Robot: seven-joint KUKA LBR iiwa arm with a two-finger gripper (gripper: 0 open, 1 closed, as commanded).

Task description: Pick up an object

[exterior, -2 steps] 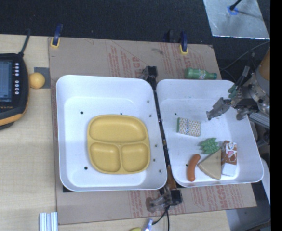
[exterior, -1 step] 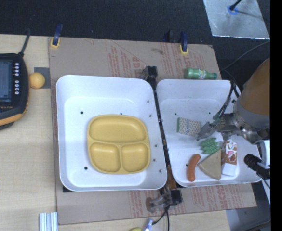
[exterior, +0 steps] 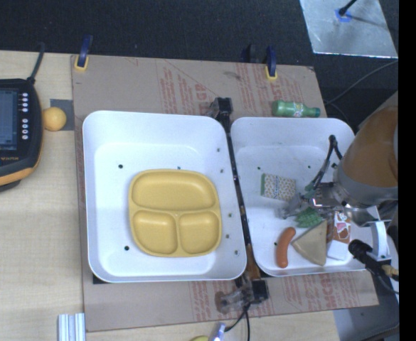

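Sausage [exterior: 284, 246] lies in the right bin [exterior: 264, 137], beside a tan wedge [exterior: 313, 247] and a green item [exterior: 308, 217], partly hidden. End effector [exterior: 300, 206] sits low over them; cannot tell its state. Arm [exterior: 370, 158] cut off.

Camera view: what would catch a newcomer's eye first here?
The yellow divided plate sits in the middle of the left bin. In the right bin the arm's gripper hangs low over a clutter of small items, with a sausage near the front edge.
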